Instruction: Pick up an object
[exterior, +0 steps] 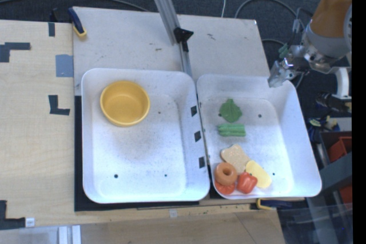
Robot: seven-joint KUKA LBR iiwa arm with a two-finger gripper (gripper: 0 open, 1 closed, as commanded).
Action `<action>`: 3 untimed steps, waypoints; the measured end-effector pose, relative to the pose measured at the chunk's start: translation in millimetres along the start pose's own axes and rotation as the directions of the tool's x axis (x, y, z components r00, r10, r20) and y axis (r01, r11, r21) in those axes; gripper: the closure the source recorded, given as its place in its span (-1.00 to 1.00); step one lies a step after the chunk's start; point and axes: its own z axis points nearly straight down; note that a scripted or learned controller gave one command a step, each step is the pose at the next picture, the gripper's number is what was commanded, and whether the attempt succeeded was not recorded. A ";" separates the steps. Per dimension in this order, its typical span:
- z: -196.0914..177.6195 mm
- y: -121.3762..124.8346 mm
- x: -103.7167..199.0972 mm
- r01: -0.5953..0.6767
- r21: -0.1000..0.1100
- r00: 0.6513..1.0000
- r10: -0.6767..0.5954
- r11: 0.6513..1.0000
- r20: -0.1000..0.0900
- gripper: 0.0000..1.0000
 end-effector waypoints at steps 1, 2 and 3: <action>-0.6 0.2 0.4 -0.001 0.007 1.000 0.001 1.000 -0.002 1.00; -8.8 0.8 57.4 0.004 0.007 1.000 -0.004 1.000 -0.003 1.00; -9.8 16.9 110.2 0.005 0.007 1.000 -0.005 1.000 -0.004 1.00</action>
